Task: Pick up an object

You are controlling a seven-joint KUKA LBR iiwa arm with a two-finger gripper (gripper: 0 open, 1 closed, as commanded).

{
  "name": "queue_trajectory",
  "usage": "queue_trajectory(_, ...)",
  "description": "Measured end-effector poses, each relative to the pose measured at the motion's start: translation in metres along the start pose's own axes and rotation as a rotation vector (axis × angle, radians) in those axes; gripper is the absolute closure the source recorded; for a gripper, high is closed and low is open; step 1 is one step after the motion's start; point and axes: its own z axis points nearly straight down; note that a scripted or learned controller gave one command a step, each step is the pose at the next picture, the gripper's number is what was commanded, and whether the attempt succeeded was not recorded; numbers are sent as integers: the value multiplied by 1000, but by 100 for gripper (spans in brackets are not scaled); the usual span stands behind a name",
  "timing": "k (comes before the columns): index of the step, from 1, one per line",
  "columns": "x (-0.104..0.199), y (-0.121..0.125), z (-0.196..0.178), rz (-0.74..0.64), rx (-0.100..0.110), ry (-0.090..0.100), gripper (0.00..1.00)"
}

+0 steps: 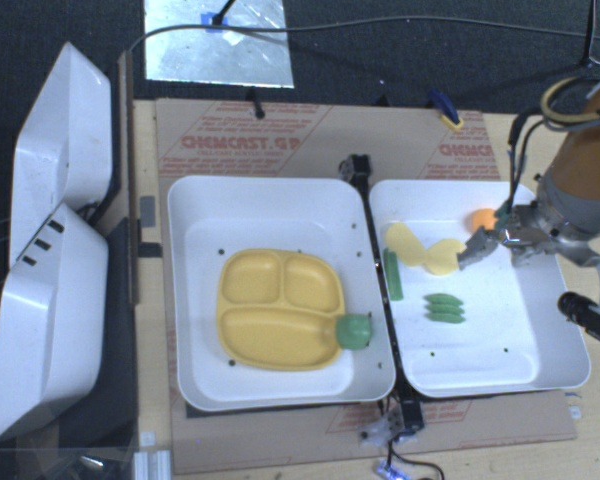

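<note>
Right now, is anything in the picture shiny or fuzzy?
In the camera view, the metal sheet up top glares bright; the gripper looks a bit blurry; the yellow tray and green pods look sharp, with soft shadows.

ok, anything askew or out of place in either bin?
One thing: the green cup in the left bin sits tipped over the yellow divided plate's right rim. The right bin looks ordinary: yellow pieces, green stick, pea pod lie loose.
</note>
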Motion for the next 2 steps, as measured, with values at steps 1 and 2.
queue_trajectory(1,-26,48,135,1,7,1,0)
queue_trajectory(2,20,-14,135,-1,4,2,0)
